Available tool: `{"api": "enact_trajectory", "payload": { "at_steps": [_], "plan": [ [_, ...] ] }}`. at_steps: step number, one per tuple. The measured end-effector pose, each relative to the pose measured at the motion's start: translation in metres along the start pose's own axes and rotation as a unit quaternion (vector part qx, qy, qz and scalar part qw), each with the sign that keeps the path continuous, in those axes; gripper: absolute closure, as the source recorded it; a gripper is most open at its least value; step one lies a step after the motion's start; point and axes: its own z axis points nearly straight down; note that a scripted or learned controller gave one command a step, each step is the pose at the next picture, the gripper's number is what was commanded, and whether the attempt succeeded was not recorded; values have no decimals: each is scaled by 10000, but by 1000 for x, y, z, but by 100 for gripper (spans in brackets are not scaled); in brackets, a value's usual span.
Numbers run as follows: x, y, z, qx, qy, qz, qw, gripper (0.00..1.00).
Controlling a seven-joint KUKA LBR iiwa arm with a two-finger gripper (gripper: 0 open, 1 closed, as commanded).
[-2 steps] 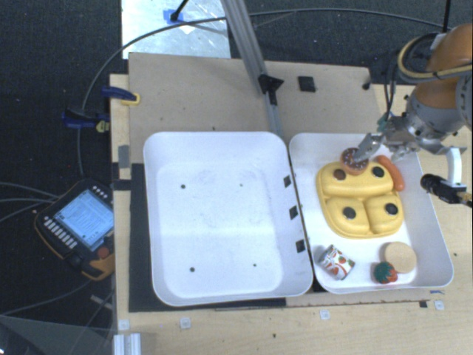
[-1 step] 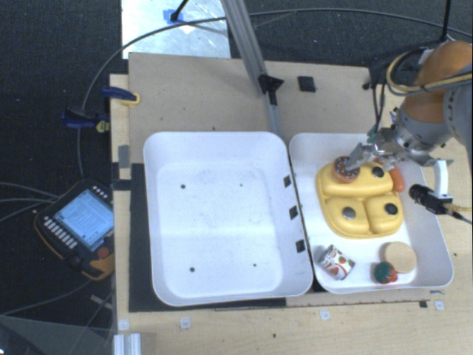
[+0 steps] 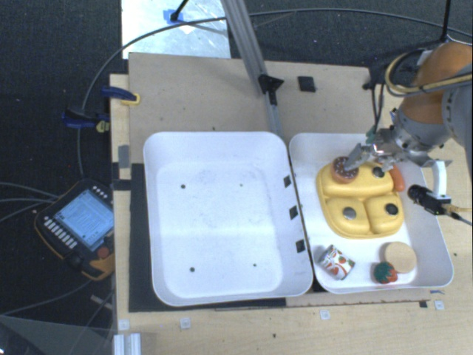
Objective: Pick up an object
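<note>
Arm angled down from right, gripper (image 3: 360,159) over yellow tray (image 3: 360,202) in right bin (image 3: 436,261), finger state unclear.

Bench surroundings: fixtures, cables and a handheld controller around two white bins.

The left bin (image 3: 159,220) and the right bin (image 3: 440,261) sit side by side on a tan bench board (image 3: 192,95), their inner rims touching, with small black clips (image 3: 293,211) along the seam. A grey pole (image 3: 247,39) slants across the board's far edge into a black bracket (image 3: 270,84); a small black block (image 3: 307,84) lies just beside it. Blue and yellow clamps (image 3: 111,95) grip the board's left edge. On the dark floor to the left rests a teach pendant (image 3: 76,224) with a lit screen, and black cables (image 3: 96,80) loop nearby. A pale sheet (image 3: 174,17) with blue tape (image 3: 175,16) lies beyond the board.
</note>
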Motion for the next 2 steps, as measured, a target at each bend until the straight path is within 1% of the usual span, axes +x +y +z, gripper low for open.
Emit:
{"api": "enact_trajectory", "payload": {
  "at_steps": [1, 2],
  "plan": [
    [0, 2, -11, -26, 9, -7, 10000, 100],
    [-10, 5, -63, 25, 3, 1, 10000, 100]
  ]
}}
